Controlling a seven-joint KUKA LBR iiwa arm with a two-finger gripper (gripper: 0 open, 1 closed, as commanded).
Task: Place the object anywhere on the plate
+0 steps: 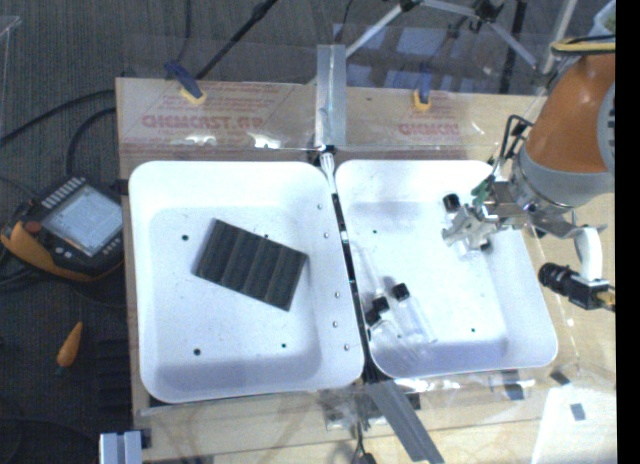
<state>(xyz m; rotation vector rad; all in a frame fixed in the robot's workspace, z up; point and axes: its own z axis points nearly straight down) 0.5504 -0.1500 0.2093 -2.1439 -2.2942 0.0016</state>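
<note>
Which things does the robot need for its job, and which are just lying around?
For the job: dark ribbed plate, left bin; clear object with black caps, right bin; gripper over the right bin.
Just lying about: screen controller, small orange thing, tripod.

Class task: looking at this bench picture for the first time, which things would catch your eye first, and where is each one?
The dark ribbed plate lies at a slant in the middle of the left bin, stark against the white. The arm's orange band glows at the right edge, its pincer over the right bin's upper part. Small clear objects with black caps lie near that bin's lower left.
</note>
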